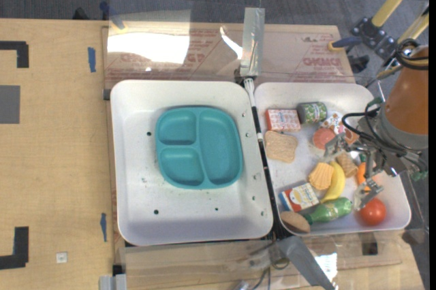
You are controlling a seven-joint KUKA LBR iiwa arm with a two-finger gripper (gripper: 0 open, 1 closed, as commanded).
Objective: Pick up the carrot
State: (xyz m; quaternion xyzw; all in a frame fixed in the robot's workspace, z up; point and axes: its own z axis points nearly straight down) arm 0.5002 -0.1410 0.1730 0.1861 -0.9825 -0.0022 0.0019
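Note:
The carrot [362, 171] is a thin orange piece lying in the right bin [398, 220], between the banana [336, 181] and the bin's right wall. My gripper [361, 167] is down in that bin, directly over the carrot, and covers part of it. Cables and the wrist hide the contact area. The grey arm with its orange band [412, 105] comes in from the right edge.
Crowded around the carrot are a red tomato [372, 212], a green cucumber [327, 212], an orange wedge [321, 176], a juice carton [300, 197], a bread slice [281, 146], a red box [283, 120] and a green can [312, 111]. The left bin [129, 146] holds a teal divided plate [199, 146].

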